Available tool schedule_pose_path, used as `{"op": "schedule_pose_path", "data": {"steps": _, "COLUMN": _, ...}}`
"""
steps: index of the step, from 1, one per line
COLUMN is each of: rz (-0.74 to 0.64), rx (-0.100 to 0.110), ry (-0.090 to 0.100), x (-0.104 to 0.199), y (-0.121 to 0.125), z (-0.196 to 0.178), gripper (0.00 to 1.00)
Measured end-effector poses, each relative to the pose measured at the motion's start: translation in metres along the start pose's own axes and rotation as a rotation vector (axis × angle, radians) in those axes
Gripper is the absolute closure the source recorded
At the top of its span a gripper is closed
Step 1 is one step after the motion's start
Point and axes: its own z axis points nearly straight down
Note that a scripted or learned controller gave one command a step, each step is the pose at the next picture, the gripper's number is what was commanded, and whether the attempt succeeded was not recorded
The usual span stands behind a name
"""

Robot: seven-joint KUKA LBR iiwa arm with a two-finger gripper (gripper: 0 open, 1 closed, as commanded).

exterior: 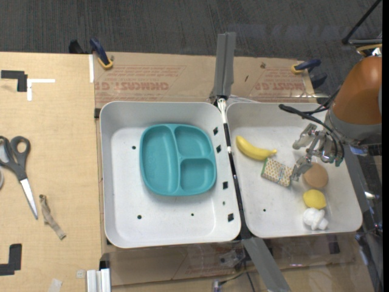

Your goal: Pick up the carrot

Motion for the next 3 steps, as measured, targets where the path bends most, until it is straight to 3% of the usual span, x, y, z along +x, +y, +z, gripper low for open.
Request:
{"op": "schedule_pose_path", "data": {"steps": 1, "rz": 0.334, "rx": 0.003, "ry": 0.008, "x": -0.007, "y": -0.027, "z": -0.032, "gripper": 0.0}}
{"op": "schedule_pose_path", "data": {"steps": 2, "rz": 0.107, "rx": -0.003, "ry": -0.02, "x": 0.074, "y": -0.06, "z": -0.003, "gripper": 0.0}}
{"op": "schedule_pose_path", "data": {"steps": 3, "rz": 0.473, "rx": 0.004, "ry": 0.009, "x": 0.026, "y": -0.023, "z": 0.005, "gripper": 0.0}}
